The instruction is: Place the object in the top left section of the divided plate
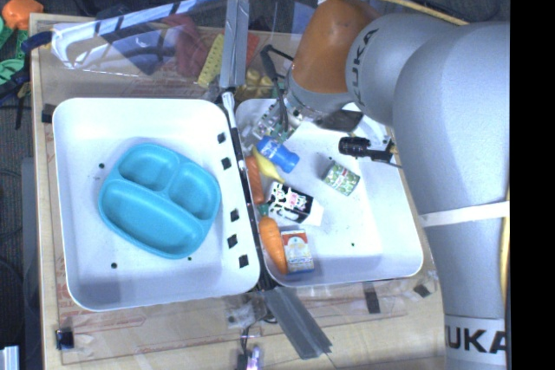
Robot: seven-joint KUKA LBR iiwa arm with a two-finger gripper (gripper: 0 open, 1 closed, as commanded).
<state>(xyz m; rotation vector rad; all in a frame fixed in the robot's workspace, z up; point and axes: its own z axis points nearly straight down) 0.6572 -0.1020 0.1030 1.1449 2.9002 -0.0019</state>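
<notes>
Blue-capped bottle [277,153] is best gripped squarely before being carried to the divided plate [160,199]; the gripper [270,127] state cannot be told.

The blue divided plate [160,199] looks like smooth glossy plastic, both white bins [82,260] matte plastic, and the arm [451,100] has a satin grey shell.

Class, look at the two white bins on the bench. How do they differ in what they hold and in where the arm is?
The left bin holds one blue divided plate; the right bin holds several small things, among them a carrot and a black-and-white carton. The arm reaches over the right bin, not the left bin. Both are shallow and white.
</notes>
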